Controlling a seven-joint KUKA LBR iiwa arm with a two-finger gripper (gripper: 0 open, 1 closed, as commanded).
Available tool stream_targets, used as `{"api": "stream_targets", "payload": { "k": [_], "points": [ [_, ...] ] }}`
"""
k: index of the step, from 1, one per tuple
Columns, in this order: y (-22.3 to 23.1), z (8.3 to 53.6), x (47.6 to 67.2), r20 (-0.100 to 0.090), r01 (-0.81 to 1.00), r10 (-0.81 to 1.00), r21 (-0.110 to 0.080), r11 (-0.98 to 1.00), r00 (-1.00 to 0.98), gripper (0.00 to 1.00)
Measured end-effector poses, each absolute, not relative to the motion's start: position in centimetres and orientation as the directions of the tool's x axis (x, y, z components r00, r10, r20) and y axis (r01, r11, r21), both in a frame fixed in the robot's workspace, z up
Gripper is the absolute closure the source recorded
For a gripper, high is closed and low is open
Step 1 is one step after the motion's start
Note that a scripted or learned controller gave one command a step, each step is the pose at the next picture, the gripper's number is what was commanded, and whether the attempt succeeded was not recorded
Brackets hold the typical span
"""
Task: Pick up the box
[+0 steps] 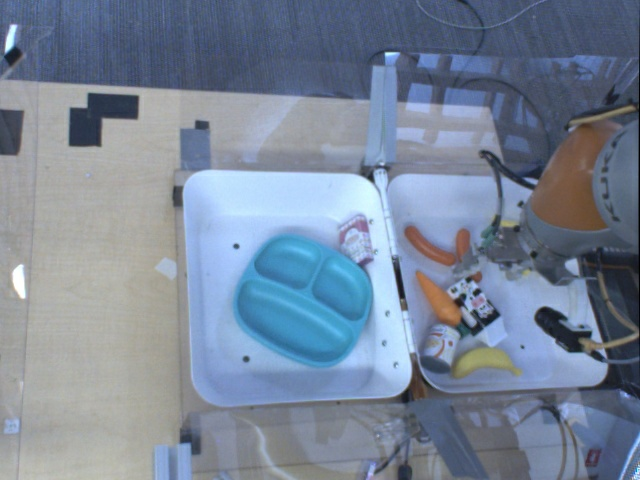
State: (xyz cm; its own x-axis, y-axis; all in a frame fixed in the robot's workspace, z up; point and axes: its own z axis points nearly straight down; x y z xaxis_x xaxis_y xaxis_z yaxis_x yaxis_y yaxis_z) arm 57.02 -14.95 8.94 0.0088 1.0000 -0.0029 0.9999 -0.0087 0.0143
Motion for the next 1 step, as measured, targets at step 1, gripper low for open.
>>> {"api": "stream_targets", "payload": {
  "k": [1],
  "points": [
    [-16.95,8.84,64.20,0.001,0.998,0.998,0.008,-0.061,0.061,0.00]
  ]
}}
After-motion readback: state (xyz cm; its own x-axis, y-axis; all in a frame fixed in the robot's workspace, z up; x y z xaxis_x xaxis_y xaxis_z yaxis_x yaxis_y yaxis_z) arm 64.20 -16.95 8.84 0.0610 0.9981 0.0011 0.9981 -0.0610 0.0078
